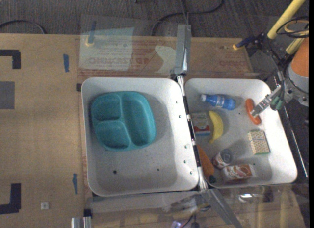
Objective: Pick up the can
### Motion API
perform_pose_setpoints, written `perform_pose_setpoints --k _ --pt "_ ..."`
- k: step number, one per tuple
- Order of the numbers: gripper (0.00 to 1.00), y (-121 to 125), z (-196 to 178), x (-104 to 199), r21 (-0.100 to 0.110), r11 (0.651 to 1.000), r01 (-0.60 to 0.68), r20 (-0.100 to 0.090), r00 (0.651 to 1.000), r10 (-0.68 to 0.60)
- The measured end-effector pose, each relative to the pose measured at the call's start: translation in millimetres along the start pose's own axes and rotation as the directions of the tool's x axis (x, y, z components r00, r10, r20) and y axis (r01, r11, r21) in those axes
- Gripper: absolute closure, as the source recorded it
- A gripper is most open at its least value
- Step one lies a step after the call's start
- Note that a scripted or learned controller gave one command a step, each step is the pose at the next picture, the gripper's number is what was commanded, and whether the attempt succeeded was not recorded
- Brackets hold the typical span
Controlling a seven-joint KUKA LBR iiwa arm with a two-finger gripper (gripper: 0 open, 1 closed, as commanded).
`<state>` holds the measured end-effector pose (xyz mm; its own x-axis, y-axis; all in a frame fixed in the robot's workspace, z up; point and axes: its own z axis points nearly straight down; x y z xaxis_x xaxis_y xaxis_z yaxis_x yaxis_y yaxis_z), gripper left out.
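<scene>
Reaching in from the right, the tool (pixel 263 105) hangs over the upper right part of the right bin (pixel 289 165), its tip just beside an orange carrot-like piece (pixel 252 112); whether it is spread wide or drawn narrow cannot be told. Well below it and to its left, near the bin's lower edge, lies the can (pixel 223 159), on its side and touching a brown carton (pixel 238 171). A sponge (pixel 258 142) lies below the tool, between it and the carton. To the tool's left are a blue bottle (pixel 218 101), then a banana (pixel 217 126) and a small red and white box (pixel 201 124). Far to its left, the left bin (pixel 98 178) holds a teal divided plate (pixel 123 120).
</scene>
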<state>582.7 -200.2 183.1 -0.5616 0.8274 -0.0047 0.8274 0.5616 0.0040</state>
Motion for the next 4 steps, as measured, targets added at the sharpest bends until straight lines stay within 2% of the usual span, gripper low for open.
perform_pose_setpoints --k 1,2,3,4 --pt "1.00 -20 -31 -7 -0.001 0.961 0.278 0.003 0.961 -0.278" --pt "1.00 17 -23 -40 -0.001 0.983 0.185 0.002 0.983 -0.185" --pt "1.00 -99 -13 37 0.001 0.961 0.277 -0.002 0.961 -0.277" --pt "0.00 -99 -13 37 0.001 0.961 0.277 -0.002 0.961 -0.277"
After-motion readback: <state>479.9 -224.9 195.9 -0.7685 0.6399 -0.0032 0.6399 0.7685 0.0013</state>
